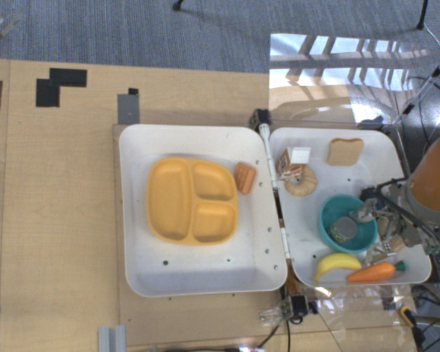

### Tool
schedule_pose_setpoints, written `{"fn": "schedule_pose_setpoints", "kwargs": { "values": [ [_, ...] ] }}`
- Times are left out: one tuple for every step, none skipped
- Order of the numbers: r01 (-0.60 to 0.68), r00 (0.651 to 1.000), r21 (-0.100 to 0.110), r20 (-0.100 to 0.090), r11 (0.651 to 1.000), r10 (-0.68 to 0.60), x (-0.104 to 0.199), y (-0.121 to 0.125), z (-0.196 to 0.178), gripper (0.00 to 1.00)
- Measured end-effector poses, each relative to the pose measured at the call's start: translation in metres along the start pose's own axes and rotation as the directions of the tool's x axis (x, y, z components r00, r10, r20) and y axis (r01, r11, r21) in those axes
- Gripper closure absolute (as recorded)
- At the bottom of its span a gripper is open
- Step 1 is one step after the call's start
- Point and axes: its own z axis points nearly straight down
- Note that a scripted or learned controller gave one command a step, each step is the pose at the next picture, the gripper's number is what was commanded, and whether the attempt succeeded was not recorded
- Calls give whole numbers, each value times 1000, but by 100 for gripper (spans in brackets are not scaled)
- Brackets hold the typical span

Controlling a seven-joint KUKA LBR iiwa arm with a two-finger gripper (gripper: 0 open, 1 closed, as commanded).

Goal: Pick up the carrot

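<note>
The long orange plastic carrot (371,273) with a small green stub at its thick end lay on its side near the front edge of the right-hand shallow white bin (301,259), its pointed tip aimed toward nine o'clock and its green end toward three o'clock. Nothing gripped it. Touching its tip, at about ten o'clock from it, curved a yellow plastic banana (334,264). At twelve o'clock from the carrot sat a round teal bowl (328,229) holding a grey object. The two-finger gripper (382,233) of the grey arm hung over the bowl's three o'clock rim, just above the carrot's thick end; whether its fingers were spread or pressed together could not be told from this view. The orange band (434,182) of the arm showed at the right. Farther back in the same bin lay a pale ring-shaped bagel (301,185), a small brown-and-white carton (292,164) touching it at eleven o'clock, and a tan slice of toast (345,151) at the rear. In the left-hand shallow white bin (198,273) rested a yellow three-compartment plate (192,199), with a small orange-brown block (244,177) just beside its two o'clock corner.
</note>
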Motion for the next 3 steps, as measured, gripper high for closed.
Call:
{"fn": "schedule_pose_setpoints", "kwargs": {
  "values": [
    [369,929,-8,-7,929,-370,-5,-1,2,0],
    [360,933,2,5,933,-360,-10,-2,-12,100],
    [360,933,1,5,933,-360,-10,-2,-12,0]
  ]
}}
